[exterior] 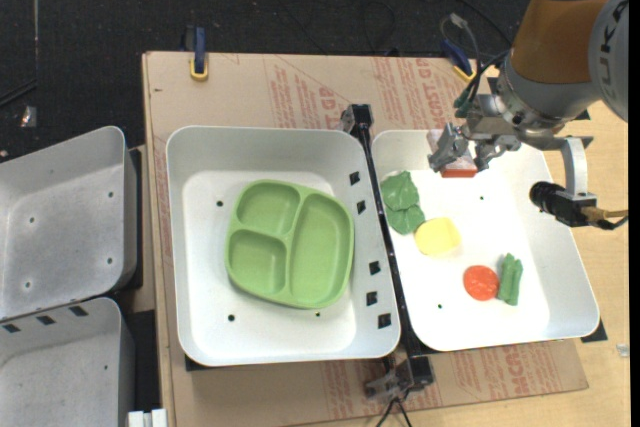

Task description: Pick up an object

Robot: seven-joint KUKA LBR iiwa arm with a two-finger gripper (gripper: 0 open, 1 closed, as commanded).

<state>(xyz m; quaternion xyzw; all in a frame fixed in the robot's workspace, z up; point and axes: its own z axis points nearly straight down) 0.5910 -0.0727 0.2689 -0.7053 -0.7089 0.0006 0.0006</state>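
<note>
Your claw (462,155) sits low over the far part of the right bin (560,315), close to the bin's far rim. A small red object (459,172) shows directly beneath the claw, touching or nearly touching it; you cannot tell from this view whether it lies between the claw's tips or merely under them, and whether the claw is apart or together cannot be judged. Just nearer the camera and slightly left of the claw lies a green leafy piece (402,200) against the bin's left wall. Nearer again, a yellow rounded object (437,237) rests just beside the leafy piece. Further toward the near rim, well apart from the claw, a red round object (481,282) lies touching a green ridged object (511,279) on its right. Left of the claw, across the divider, the left bin (195,315) holds a green compartment tray (291,242), lying flat. Both bins rest on a brown board (260,90) on the table. The arm's orange band (565,10) stands above and right of the claw.
</note>
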